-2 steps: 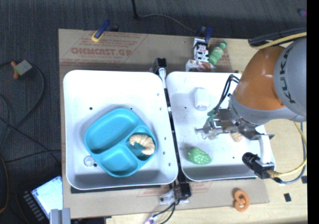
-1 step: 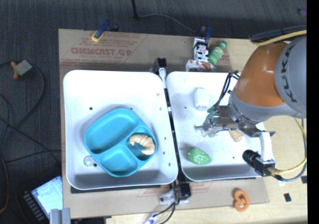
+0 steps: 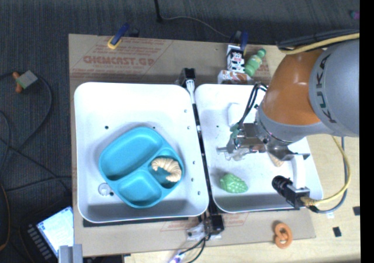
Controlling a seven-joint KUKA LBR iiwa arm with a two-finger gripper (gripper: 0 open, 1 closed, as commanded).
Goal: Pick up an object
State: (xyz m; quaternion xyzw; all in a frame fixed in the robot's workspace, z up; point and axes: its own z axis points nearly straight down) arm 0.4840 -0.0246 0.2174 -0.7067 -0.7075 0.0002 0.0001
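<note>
Green toy (image 3: 234, 184) spotted on the floor of the right bin (image 3: 213, 113), close to its near wall and toward its left side. Lying flat, nothing touching it, open floor all round. Looks like the easiest pick on offer, judging by how little stands in the way.

Over to the gripper (image 3: 234, 146): hanging low inside the same bin, just on the far side of the toy, not touching it. Wide or narrow? Cannot tell from this slant, with the wrist hardware crowding the view. Holding nothing that can be seen.

Coming in from the right, the arm (image 3: 298, 98), orange band bulking over the right half of that bin and hiding part of the floor there. Probably angled that way to get the tip down near the bin's middle.

Across in the left bin (image 3: 105, 104): a blue plate (image 3: 125, 154), divided, with a croissant (image 3: 166, 168) resting in its right-hand compartment. Well apart from the gripper, so likely not the target of this try.

Outside the bins, on the bench (image 3: 117, 60): an orange ring (image 3: 283, 234) beyond the near edge of the right bin, out of play.

Stage of the job, at a guess: reach made, grasp not yet made. Needed next, by the look of it: a short shift nearward to sit over the toy, then straight down. Main risk: a lumpy, rounded toy squirting sideways against the smooth floor, or getting pushed into the near wall.
</note>
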